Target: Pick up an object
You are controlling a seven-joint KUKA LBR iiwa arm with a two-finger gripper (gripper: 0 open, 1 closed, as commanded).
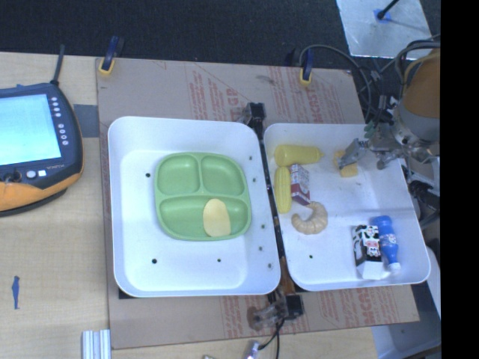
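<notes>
**Claw low over a yellow piece in the right bin**

Camera view: the claw (pixel 358 155) hangs at the far right part of the right bin (pixel 419 271), with a small yellow piece (pixel 349 170) just beneath its left finger. Whether that piece sits between the fingers or merely under them is hard to make out, and how far the claw is open cannot be told. The arm (pixel 420 88) above it is cut off by the frame.

The right bin also holds a yellow cylinder (pixel 297 155) lying left to right, a yellow corn-like piece (pixel 282 189) with its long axis running near to far, a small red-and-white carton (pixel 300 184) touching it, a curled tan croissant-shaped piece (pixel 311 219), and, in the near right corner, a black-and-white carton (pixel 367 245) beside a blue-capped bottle (pixel 386 241) that points away from the camera.

The left bin (pixel 127 271) holds a green divided plate (pixel 200 195) with a pale yellow oval (pixel 217 218) in its near compartment.

A handheld control pendant (pixel 34 144) lies on the bench (pixel 45 275) at the left, partly cut off.
</notes>
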